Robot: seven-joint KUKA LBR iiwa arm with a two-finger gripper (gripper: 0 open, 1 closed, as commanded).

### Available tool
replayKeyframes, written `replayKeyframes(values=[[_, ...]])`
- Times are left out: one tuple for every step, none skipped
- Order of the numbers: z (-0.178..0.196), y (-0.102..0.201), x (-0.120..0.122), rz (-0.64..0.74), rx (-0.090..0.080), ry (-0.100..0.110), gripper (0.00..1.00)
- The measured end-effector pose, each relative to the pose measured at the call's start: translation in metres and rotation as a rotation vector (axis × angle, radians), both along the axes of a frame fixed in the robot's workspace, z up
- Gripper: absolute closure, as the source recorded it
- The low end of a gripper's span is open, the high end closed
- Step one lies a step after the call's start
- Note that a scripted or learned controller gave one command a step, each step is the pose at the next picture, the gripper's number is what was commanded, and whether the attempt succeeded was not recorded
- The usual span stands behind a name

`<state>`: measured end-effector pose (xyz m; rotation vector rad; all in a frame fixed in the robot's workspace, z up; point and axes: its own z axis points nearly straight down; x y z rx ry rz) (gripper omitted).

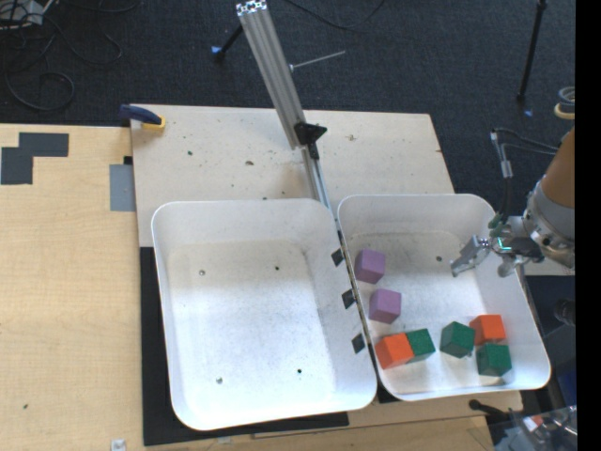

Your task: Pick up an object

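Note:
The right bin point(441, 209) holds several small cubes. Two purple cubes point(370, 264) point(385, 304) lie near its left wall. An orange cube point(394, 349) touches a green cube point(420, 344) at the front left. Another green cube point(457, 338), a second orange cube point(488, 327) and a third green cube point(494, 358) cluster at the front right. My gripper point(488, 259) hangs over the bin's right side, behind the front-right cluster. It is open, its fingers point(464, 259) spread, with nothing between them.
The left bin point(188, 219) sits beside the right one, with black clips on the shared wall. A slanted aluminium rail point(277, 73) rises behind the bins. A blue and yellow clamp point(143, 116) lies at the bench's back left corner.

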<state>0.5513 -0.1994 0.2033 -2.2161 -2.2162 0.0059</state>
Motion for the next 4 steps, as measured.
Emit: replayKeyframes(values=[[0.003, 0.000, 0.001, 0.000, -0.001, -0.005, 0.00], [-0.055, -0.005, -0.008, -0.001, 0.000, 0.001, 0.00], [-0.109, -0.004, -0.010, -0.002, 0.001, 0.001, 0.00], [-0.096, -0.006, -0.009, -0.008, -0.001, -0.003, 1.00]])
